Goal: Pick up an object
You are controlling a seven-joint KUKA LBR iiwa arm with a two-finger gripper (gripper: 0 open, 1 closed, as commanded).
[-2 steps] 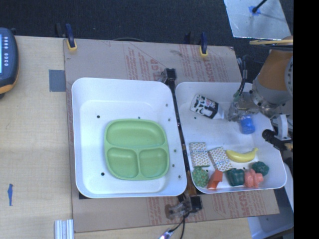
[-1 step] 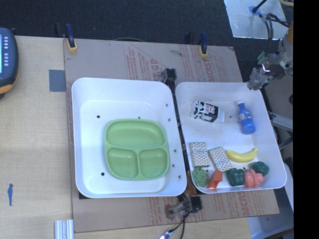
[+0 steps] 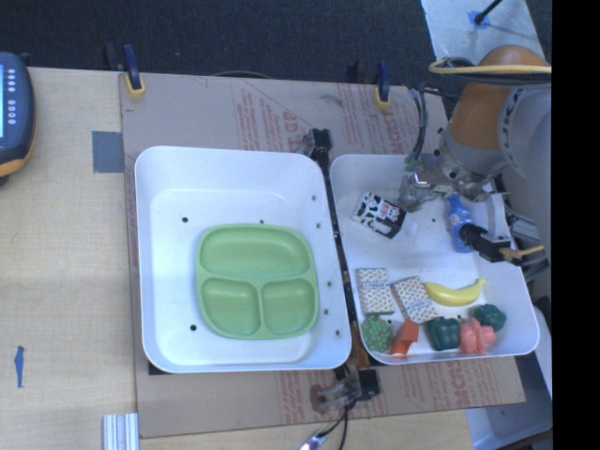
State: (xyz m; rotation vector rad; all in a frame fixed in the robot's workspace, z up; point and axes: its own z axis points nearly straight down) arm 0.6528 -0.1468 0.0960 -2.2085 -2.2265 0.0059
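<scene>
Looking from big to small: two bins (image 3: pixel 150 251) sit on the surface (image 3: pixel 66 251). One green tray (image 3: pixel 256 280) lies far left of the claw (image 3: pixel 412 193). Below the claw are two waffles (image 3: pixel 375 290), one banana (image 3: pixel 455 292) and small toy foods. Just left of the claw lies one black-and-white pack (image 3: pixel 379 214), close but maybe not touching. It looks light, a bit crinkly and slippery, so pinch its short sides. I cannot tell how wide the claw is, and it seems to hold nothing.
</scene>
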